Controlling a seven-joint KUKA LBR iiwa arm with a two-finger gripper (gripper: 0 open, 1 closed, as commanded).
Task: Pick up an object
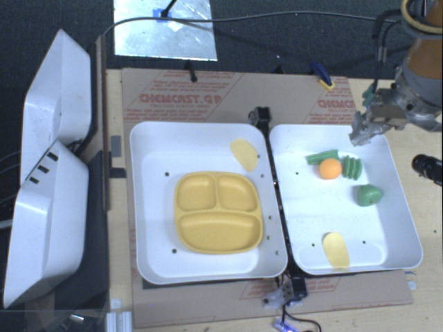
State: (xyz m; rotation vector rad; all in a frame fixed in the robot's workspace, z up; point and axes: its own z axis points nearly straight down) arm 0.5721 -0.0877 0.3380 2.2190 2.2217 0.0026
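A table (208, 92) covered in brown cardboard carries two shallow white plastic bins side by side, seen from above at a slant. The left bin (149, 185) holds a yellow plastic divided plate with three compartments (219, 211) near its centre, and a pale yellow flat oval piece (243, 154) lies against its upper right wall. The right bin (387, 241) holds a cluster of small toys toward its upper right: a long green pod-shaped toy (322, 157), a small orange ball (330, 169) touching it just below, a ribbed dark green toy (352, 167) right beside the ball, and a rounded green toy (368, 195) a little lower. A second pale yellow oval piece (336, 249) rests near the bin's front edge, well apart from the cluster. The grey robot arm reaches in from the right, and its gripper (363, 135) hangs over the upper right rim of the right bin, near the green toys. It is too blurred to tell whether it is open or closed, and no toy is seen inside it.
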